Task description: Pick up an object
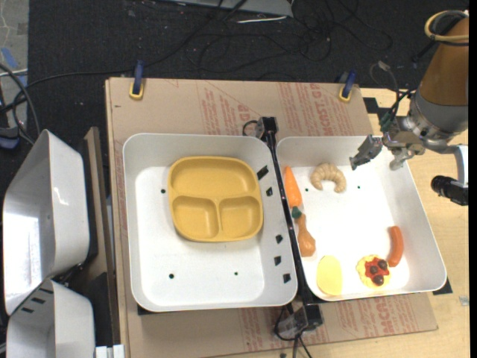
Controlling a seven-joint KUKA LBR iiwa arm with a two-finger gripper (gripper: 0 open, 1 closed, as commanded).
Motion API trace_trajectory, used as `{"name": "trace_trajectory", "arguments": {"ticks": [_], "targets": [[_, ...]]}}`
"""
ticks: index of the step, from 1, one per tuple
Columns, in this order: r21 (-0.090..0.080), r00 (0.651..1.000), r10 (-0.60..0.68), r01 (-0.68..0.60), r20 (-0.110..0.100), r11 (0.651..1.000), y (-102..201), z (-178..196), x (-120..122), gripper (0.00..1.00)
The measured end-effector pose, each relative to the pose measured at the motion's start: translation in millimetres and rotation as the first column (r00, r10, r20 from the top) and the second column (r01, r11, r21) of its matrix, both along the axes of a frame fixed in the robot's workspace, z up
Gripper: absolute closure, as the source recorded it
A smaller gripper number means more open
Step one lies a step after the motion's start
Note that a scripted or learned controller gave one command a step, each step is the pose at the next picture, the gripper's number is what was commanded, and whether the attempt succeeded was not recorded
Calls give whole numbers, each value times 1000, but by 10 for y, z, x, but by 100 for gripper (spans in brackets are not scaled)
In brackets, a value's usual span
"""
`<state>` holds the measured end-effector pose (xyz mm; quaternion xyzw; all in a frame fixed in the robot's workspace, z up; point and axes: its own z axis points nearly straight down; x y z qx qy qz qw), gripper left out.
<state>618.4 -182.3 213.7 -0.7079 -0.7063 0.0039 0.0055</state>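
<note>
Cardboard [246,103] covers the bench, with dark floor and cables beyond it. Two white bins sit on it side by side.

Nearest the camera, along the front of the right bin [417,222], lie a pale yellow piece [329,274] and, just right of it, a small pizza [373,270] with dark toppings. A sausage [395,245] lies beside the pizza, slightly farther back. Against that bin's left wall lie a drumstick [305,234] and, behind it, a carrot [292,187], end to end.

In the left bin [141,222], a yellow divided plate [216,198] rests toward the back.

Farther back in the right bin, a croissant [329,177] lies near the rear wall. The gripper [381,154] hangs over the bin's back right corner, just right of the croissant and apart from it. Its two dark fingers are spread wide, with nothing between them. The arm [446,66] rises behind it at the right edge.

At the cardboard's far edge, two yellow clamps [136,88] [346,88] pin it down.
</note>
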Motion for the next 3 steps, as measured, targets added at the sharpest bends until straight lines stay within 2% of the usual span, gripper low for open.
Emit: {"name": "trace_trajectory", "arguments": {"ticks": [1,3], "targets": [[-3,1000,3,-3,13,1000,5,80,30,0],[-2,1000,2,-2,10,1000,84,-896,59,0]]}}
